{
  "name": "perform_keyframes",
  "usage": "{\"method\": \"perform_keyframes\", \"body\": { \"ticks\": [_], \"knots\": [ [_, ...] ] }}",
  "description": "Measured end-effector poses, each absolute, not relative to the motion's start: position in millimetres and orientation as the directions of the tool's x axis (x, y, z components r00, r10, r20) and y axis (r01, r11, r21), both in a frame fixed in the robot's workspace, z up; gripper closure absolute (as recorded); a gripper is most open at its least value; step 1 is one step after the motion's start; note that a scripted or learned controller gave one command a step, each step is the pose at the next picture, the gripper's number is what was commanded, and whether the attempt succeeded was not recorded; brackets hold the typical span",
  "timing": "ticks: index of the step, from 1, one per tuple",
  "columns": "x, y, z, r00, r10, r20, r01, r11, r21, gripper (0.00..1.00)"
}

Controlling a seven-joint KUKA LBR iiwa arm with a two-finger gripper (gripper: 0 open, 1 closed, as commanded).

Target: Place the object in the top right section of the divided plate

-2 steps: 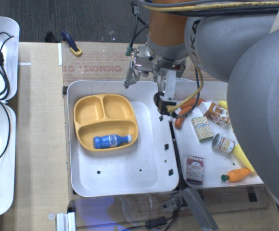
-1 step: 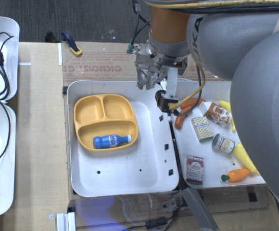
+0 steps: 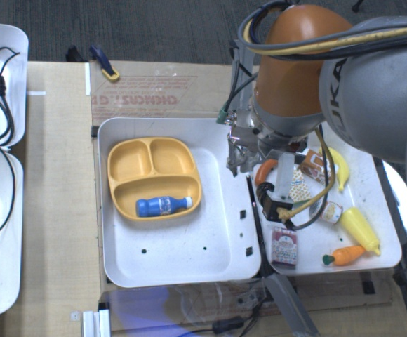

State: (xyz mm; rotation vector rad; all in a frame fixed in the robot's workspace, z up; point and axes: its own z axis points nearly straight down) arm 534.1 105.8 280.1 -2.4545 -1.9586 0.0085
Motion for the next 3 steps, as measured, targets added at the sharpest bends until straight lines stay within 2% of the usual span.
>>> {"method": "perform_keyframes", "body": {
  "ticks": [1,2,3],
  "knots": [
    [552.4,128,441,0.152,0.988,-0.004,0.988,-0.152,-0.002,1.00],
    [601.4,18,440,0.085,0.996,-0.004,0.996,-0.085,-0.002,1.00],
    [615.8,19,440,0.062,0.998,-0.003,0.998,-0.062,-0.002,1.00]
  ]
}}
